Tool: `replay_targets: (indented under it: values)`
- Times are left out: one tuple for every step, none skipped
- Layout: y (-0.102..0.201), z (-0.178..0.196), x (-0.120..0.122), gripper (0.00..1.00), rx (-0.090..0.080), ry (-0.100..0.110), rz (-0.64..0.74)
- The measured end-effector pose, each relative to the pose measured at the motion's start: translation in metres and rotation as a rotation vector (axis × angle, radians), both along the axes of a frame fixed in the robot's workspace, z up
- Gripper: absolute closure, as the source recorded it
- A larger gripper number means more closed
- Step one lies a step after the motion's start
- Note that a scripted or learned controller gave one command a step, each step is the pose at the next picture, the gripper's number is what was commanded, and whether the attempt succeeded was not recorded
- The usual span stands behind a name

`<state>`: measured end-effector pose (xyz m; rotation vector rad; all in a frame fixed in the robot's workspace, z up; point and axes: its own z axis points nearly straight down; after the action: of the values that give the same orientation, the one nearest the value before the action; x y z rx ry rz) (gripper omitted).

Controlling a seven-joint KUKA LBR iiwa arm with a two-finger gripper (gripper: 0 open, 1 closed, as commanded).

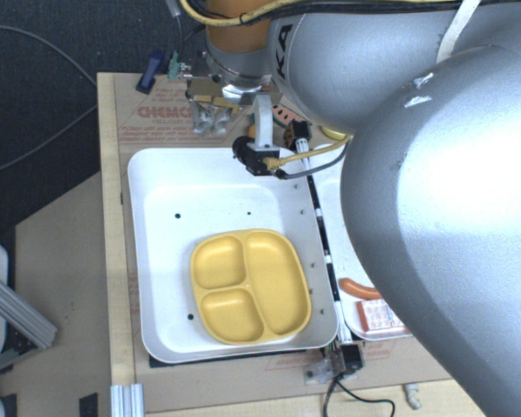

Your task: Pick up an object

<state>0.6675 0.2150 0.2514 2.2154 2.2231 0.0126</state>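
The yellow 3-compartment plate (250,285) lies in a white bin (156,233), well apart from the gripper (210,120) beyond the far rim; spread or pressed together, I cannot tell.

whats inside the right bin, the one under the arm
An orange sausage-shaped piece and a red-and-white packet lie in the near left corner of the right bin. The grey arm covers the rest of that bin, so anything else there is hidden.

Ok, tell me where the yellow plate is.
The yellow plate lies in the left white bin of the camera view, toward its near right corner.
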Motion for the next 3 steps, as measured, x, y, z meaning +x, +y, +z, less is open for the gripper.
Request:
replay_targets:
  values:
    - [0.009, -0.004, -0.033, 1.0, -0.004, 0.01, -0.002]
    - [0.008, -0.006, -0.065, 1.0, -0.004, 0.01, -0.003]
    - [0.004, 0.008, -0.114, 1.0, -0.004, 0.011, -0.002]
